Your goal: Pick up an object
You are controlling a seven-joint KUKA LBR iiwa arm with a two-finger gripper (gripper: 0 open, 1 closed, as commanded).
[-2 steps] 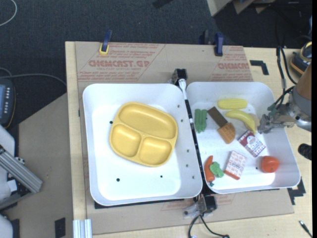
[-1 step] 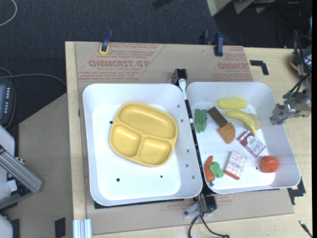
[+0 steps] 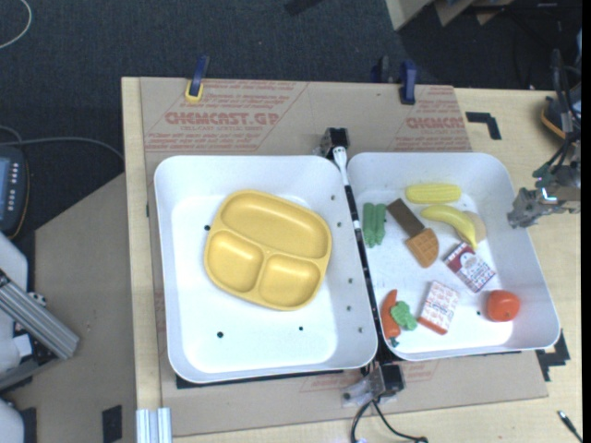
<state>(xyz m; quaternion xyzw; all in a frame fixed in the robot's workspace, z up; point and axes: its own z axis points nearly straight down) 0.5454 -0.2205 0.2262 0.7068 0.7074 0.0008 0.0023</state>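
Note:
The right bin (image 3: 517, 247) holds several toy foods: a yellow corn cob (image 3: 432, 193), a banana (image 3: 454, 221), a green pickle (image 3: 373, 223), a brown bar (image 3: 404, 214), an orange waffle piece (image 3: 424, 246), two small red-and-white packets (image 3: 469, 268) (image 3: 440, 305), a red tomato (image 3: 501, 306) and a carrot with green top (image 3: 398, 317). My gripper (image 3: 528, 209) hangs at the bin's right rim, just right of the banana, with nothing visibly held.
The left bin (image 3: 175, 247) holds a yellow divided plate (image 3: 267, 249). Clamps (image 3: 195, 81) (image 3: 407, 79) sit at the board's far edge. A black connector (image 3: 335, 140) lies between the bins at the back.

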